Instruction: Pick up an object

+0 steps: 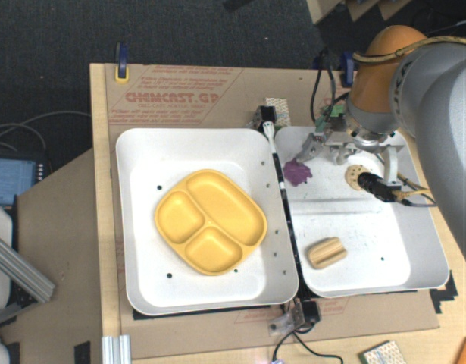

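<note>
A small purple object [297, 173] lies in the right bin [354, 218], close to its far left corner. Toward the bin's near side rests a tan, rounded block [326, 252] on its side. My gripper [336, 144] hangs over the far end of the right bin, just right of and above the purple object, under the orange-banded wrist [378, 70]. Nothing shows in its hold. A yellow three-compartment plate [210, 220] sits in the middle of the left bin [130, 203].
The two white bins stand side by side on a brown board [172, 89], split by a thin rim [282, 196]. The grey arm [437, 105] covers the right bin's far right corner. A small black-and-white fixture [269, 116] stands behind the divide.
</note>
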Robot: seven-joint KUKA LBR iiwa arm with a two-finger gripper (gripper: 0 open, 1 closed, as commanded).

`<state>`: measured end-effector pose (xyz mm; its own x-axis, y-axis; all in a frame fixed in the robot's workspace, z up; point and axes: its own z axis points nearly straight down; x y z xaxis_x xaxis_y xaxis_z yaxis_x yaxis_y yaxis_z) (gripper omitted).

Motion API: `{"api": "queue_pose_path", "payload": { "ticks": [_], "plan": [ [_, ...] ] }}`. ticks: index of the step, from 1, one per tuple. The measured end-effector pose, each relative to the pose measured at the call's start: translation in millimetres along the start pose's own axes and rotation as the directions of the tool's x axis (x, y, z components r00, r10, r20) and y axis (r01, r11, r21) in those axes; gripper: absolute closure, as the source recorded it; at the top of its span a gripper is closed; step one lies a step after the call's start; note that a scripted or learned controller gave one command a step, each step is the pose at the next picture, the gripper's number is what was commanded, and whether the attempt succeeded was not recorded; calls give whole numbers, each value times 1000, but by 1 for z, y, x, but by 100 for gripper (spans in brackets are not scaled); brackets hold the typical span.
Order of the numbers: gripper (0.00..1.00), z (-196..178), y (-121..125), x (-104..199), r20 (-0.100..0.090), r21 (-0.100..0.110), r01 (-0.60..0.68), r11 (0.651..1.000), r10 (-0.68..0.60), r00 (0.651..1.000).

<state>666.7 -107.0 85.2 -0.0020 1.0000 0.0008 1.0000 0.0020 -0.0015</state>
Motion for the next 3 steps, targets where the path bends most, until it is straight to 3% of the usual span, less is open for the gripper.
{"api": "queue_pose_path", "payload": {
  "ticks": [1,3],
  "plan": [
    [0,0,0,14,1,0,-1,1000,1,1000],
    [0,0,0,13,1,0,-2,1000,2,1000]
  ]
}}
